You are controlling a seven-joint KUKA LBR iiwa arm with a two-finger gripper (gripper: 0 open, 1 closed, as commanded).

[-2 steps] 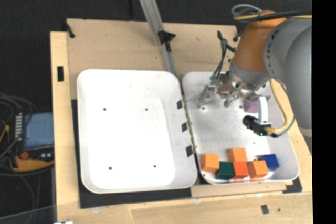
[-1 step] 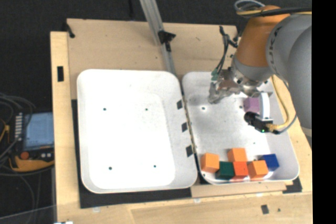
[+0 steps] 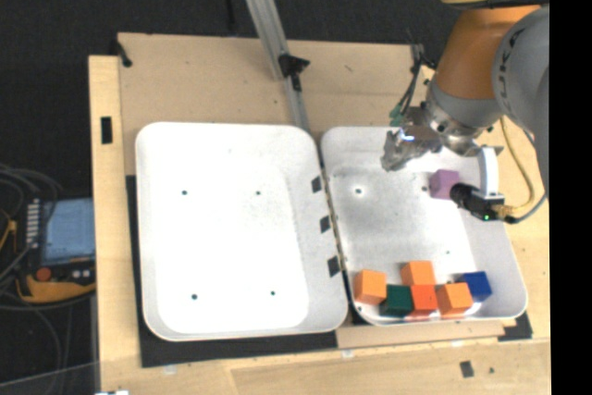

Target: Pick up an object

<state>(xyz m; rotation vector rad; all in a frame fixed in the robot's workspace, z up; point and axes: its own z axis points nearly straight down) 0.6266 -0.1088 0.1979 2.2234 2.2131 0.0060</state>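
A grey robot arm [image 3: 481, 60] with an orange band above its wrist reaches in from the right over a wooden worktop [image 3: 213, 69] carrying two shallow white bins side by side. Its tool [image 3: 396, 153] hangs over the upper part of the right bin [image 3: 388, 227], near that bin's far rim; whether the tool is open or closed cannot be told from this angle, and nothing can be made out in its grip. A pale purple block [image 3: 445, 183] lies on the bin floor just right of the tool, partly tucked under the arm's wrist. Along the bin's near edge a cluster of blocks sits packed together: an orange block [image 3: 371, 285] at the left, a green block [image 3: 398, 300] beside it, more orange blocks [image 3: 425, 288] in the middle, and a blue block [image 3: 476, 284] at the right end. The left bin [image 3: 231, 227] lies alongside, its white floor marked by a few dark dots.
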